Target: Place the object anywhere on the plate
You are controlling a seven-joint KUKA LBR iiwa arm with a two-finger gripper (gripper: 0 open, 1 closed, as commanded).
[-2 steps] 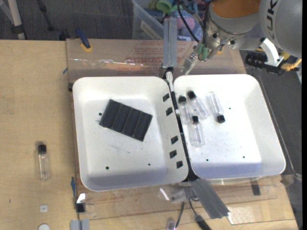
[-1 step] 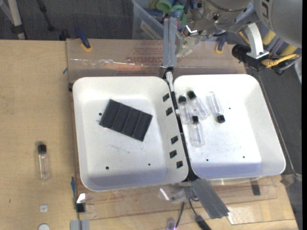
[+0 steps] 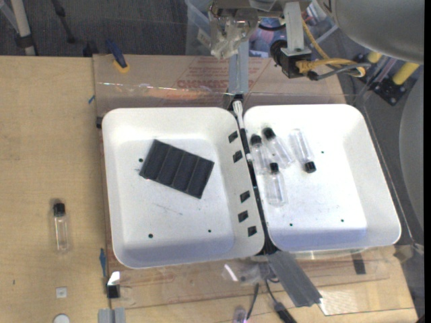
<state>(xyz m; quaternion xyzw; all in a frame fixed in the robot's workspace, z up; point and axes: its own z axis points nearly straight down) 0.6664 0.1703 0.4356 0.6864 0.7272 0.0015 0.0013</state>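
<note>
Arm raised at the back of the bench, vials in the right bin, dark plate in the left.

In the camera view, the gripper (image 3: 229, 29) hung high above the far edge of the bench, over the line where the two bins met; whether it was spread or pressed together could not be told, and nothing showed in its grasp. The left bin (image 3: 128, 237) held a dark ribbed plate (image 3: 177, 168) lying flat and askew near its middle. The right bin (image 3: 363, 207) held several clear vials (image 3: 275, 180) with black caps, clustered in its left half, near the divider. One more vial (image 3: 60, 226) lay on the wooden bench (image 3: 40, 126), well left of both bins.
</note>
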